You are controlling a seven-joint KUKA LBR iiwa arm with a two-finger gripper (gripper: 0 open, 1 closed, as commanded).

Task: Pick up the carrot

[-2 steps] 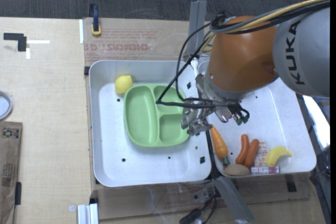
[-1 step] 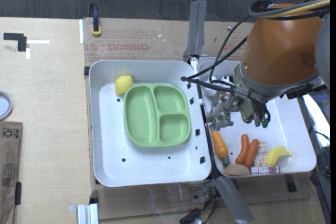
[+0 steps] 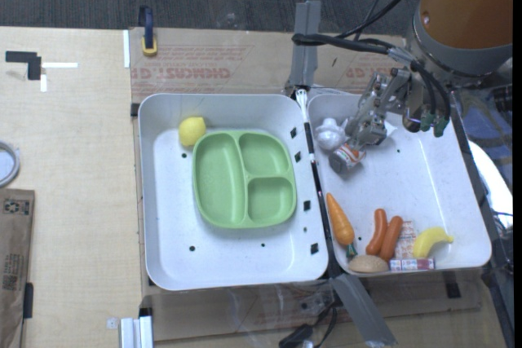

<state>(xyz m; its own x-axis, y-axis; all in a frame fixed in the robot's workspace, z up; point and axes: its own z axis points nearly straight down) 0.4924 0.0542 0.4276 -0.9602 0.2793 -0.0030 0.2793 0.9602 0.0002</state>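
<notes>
Here, two shallow white bins sit side by side on a bench, seen from above at a slant; the left bin (image 3: 159, 200) holds a green divided plate (image 3: 243, 178) with a yellow lemon (image 3: 192, 129) at its far left corner; the right bin (image 3: 457, 191) holds the carrot (image 3: 339, 219), lying along the bin's left wall toward the near side, its green top pointing nearer; just right of it lie two sausages (image 3: 383, 233), a banana (image 3: 430, 240) and a potato (image 3: 367, 263); the gripper (image 3: 369, 129) hangs over the far part of the right bin, beside a small can (image 3: 346, 158) and a white object (image 3: 328, 134), well apart from the carrot; whether it is apart or together cannot be told; judging from this, the carrot is untouched, so reaching, grasping and lifting all remain.
</notes>
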